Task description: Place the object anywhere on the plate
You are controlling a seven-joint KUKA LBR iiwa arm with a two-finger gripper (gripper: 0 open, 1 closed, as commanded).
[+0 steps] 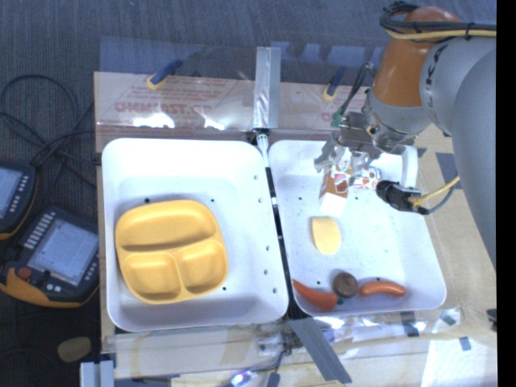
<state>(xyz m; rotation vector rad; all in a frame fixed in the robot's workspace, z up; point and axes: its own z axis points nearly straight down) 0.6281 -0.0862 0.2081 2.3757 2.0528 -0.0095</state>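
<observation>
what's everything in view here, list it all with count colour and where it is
plate: 1, yellow, divided, in left bin
bins: 2, white, side by side
carton: 1, white and brown-red, right bin, under the gripper
pale slice: 1, cream-yellow, middle of right bin
orange-red pieces: 2, near edge of right bin
brown round item: 1, between those pieces
pendants: 2, dark, left of bench
arm: 1, grey with orange band, from the right
gripper: 1, over the carton

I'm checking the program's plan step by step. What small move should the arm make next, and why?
Probably lift straight up a little. The pincer sits low over the right bin with a brown-and-white packet right under it, while the yellow plate lies in the left bin, beyond the divider.
</observation>
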